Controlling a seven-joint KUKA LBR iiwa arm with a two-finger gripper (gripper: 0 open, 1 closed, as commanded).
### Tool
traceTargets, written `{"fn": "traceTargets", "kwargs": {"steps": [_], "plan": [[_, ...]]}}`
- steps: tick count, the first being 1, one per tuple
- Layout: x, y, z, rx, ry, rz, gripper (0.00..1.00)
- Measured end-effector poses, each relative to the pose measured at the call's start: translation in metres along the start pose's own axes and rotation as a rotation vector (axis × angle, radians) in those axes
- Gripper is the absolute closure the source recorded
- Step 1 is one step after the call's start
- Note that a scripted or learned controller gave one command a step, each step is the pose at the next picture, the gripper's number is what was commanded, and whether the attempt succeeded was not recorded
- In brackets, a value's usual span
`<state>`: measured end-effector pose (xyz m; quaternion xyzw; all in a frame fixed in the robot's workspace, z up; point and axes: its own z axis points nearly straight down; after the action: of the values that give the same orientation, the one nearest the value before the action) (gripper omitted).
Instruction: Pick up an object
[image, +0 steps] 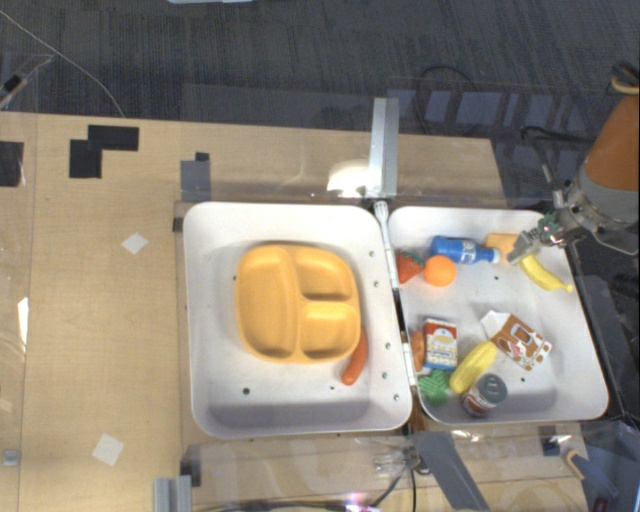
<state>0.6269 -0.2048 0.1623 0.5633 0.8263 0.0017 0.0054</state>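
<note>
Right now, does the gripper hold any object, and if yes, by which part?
It cannot be told. The gripper is above the right bin, near the banana, but no object shows between its fingers.

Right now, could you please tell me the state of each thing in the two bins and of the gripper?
Yellow tray: flat in the left bin, compartments up.
Carrot: lying against the tray's lower right corner.
Blue bottle: on its side, right bin.
Orange ball: resting beside the bottle.
Banana: lying flat, not held.
Can: at the bin's near edge.
Gripper: above the right bin's far side.
</note>
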Motion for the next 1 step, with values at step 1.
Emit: {"fn": "traceTargets", "kwargs": {"steps": [1], "plan": [[0.0036, -0.0095, 0.0055, 0.004, 0.003, -0.051, 1.0]]}}
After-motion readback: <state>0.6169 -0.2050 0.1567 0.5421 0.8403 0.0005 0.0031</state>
